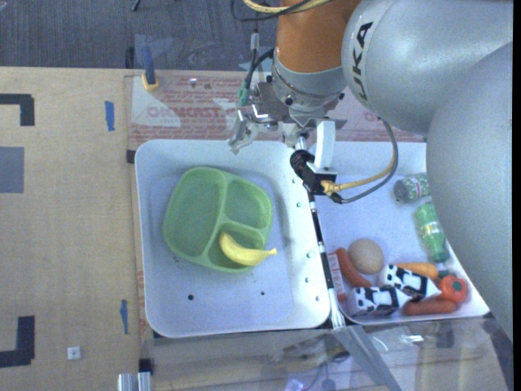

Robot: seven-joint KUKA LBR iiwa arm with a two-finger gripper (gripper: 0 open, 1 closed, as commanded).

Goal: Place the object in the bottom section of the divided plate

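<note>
1. Overhead, the grey KUKA arm with its orange band (pixel 313 10) hangs above the left shallow white bin (pixel 163 300).
2. The green divided plastic plate (pixel 195 218) lies inside that bin.
3. The yellow curved banana (pixel 244 252) rests in the plate's bottom section.
4. The two-finger gripper (pixel 264 133) is above the bin's top edge; whether it is wide or narrow cannot be told.

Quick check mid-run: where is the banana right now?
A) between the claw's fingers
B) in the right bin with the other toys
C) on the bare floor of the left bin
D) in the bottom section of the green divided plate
D: the banana lies inside the green divided plate, in its bottom section, well below the claw.
</note>
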